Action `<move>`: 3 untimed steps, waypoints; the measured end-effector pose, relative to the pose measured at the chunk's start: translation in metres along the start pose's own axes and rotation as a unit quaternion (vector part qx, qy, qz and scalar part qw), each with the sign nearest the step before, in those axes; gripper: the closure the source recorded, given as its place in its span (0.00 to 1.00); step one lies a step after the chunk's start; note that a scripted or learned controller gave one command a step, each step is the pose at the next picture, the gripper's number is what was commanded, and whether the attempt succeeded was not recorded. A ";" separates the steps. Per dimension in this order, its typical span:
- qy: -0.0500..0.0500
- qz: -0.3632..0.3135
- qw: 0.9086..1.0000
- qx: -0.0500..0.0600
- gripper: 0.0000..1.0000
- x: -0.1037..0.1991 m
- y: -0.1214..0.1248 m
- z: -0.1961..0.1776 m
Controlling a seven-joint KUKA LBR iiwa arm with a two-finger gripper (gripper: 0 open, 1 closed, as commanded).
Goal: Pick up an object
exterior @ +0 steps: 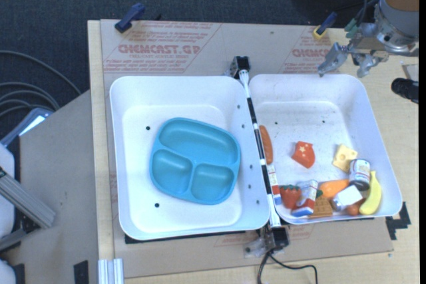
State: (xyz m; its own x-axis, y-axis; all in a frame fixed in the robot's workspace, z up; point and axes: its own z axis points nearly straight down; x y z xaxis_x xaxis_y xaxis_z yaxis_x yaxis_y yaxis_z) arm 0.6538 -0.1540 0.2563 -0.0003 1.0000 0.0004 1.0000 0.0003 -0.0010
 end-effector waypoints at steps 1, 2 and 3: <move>0.000 0.000 1.000 0.000 0.00 0.036 -0.042 0.113; 0.000 0.001 1.000 0.001 0.00 0.019 -0.099 0.172; 0.000 0.001 1.000 -0.001 1.00 0.019 -0.098 0.162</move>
State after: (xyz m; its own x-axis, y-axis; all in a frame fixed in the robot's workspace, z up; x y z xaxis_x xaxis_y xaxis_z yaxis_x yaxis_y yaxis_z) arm 0.5558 -0.1347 0.0943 0.0017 1.0000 0.0005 1.0000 -0.0017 0.0004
